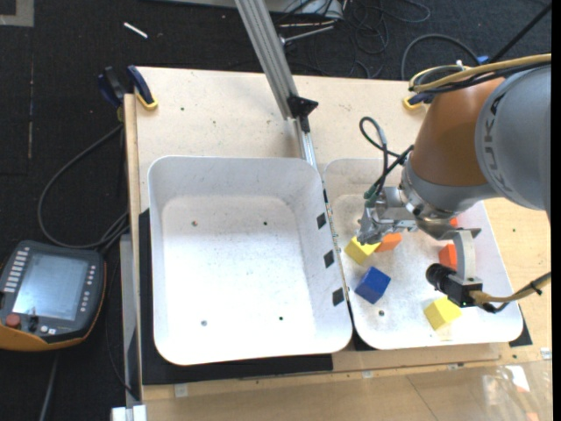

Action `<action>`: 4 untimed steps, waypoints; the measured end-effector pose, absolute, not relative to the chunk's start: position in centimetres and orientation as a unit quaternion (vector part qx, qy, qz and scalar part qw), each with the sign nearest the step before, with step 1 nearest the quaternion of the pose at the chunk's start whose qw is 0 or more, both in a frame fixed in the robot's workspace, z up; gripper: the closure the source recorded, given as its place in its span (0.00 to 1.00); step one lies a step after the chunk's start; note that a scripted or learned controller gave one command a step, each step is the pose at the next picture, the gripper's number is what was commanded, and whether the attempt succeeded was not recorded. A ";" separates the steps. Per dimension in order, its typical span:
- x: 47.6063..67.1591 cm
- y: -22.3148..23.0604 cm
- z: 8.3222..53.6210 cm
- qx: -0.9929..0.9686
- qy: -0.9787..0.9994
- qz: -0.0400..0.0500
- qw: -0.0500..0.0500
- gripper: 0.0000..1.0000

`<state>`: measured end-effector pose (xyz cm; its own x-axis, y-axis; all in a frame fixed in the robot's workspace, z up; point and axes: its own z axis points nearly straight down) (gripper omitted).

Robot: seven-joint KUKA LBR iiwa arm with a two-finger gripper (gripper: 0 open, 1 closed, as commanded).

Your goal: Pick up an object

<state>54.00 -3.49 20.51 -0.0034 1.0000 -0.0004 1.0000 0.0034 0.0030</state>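
Note:
In the right bin (412,336) lie a yellow block (360,250), a blue cube (373,285), a second yellow block (440,313) and an orange piece (391,241) partly hidden under the arm. More orange (449,254) shows beside the arm's black fitting. My gripper (372,228) hangs low at the bin's left side, just above the first yellow block and the orange piece. Its fingertips are hard to make out, and nothing clearly sits between them.
The left bin (175,200) stands beside the right one, with a dark divider edge (326,235) between them. A metal rail (272,51) slants in from the top. Two clamps (140,86) hold the board's back corners. A teach pendant (48,292) lies left of the bench.

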 end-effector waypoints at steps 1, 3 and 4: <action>54.0 -3.5 20.5 0.706 0.708 0.001 0.001 0.00; 52.8 -10.6 9.6 0.709 0.706 0.003 0.002 0.00; 52.8 -10.5 9.8 0.707 0.707 0.003 0.002 0.00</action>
<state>52.76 -10.51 9.78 0.0009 1.0000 0.0013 1.0000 -0.0009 0.0066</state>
